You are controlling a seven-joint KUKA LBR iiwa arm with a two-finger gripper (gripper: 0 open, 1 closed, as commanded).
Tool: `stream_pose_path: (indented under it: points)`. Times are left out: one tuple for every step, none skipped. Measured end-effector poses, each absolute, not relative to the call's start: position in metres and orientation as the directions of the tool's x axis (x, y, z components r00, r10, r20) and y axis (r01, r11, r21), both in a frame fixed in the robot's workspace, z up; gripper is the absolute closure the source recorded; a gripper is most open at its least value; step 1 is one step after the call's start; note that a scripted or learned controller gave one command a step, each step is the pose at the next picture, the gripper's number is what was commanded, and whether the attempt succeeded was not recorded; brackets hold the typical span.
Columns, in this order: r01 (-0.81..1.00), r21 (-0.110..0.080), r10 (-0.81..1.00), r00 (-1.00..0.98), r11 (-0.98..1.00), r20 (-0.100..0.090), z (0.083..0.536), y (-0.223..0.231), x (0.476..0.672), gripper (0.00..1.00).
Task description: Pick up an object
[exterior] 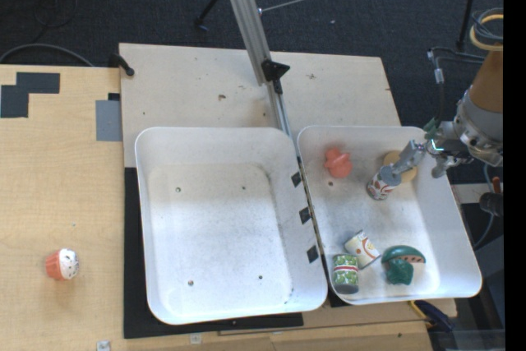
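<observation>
My gripper (393, 175) reaches from the right into the right bin (460, 259), pointing down and left. Its tip is right at a small red-and-white cylinder (378, 190) in the bin's upper middle; I cannot tell whether it holds it. Just behind the gripper lies a tan object (398, 155), partly hidden by it. A pink-red lump (337, 163) lies to the left, near the divider. At the bin's front are a white cup with orange marks (362, 247), a green can (346, 272) and a teal-green object with a red stripe (402, 263).
The left bin (164, 177) sits beside the right one, with black clips (304, 214) on the shared rim. A slanted aluminium rail (251, 20) rises behind the bins. An orange-and-white toy (62, 265) lies on the wooden table at far left.
</observation>
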State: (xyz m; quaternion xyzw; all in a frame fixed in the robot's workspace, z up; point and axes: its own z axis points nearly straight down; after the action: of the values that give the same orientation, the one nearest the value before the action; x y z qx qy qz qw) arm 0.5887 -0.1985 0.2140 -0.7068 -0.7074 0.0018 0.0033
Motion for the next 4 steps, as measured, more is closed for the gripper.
stream_pose_path:
  points:
    - [1.000, -0.003, 1.000, -0.003, 0.003, 0.001, 0.217, -0.199, 0.590, 0.00]
    - [1.000, -0.009, 1.000, -0.001, 0.001, 0.003, 0.153, -0.195, 0.592, 0.00]
    - [1.000, -0.007, 1.000, -0.001, 0.001, 0.003, 0.109, -0.191, 0.591, 0.00]
    - [1.000, -0.003, 1.000, 0.000, 0.000, 0.001, 0.091, -0.190, 0.591, 0.00]
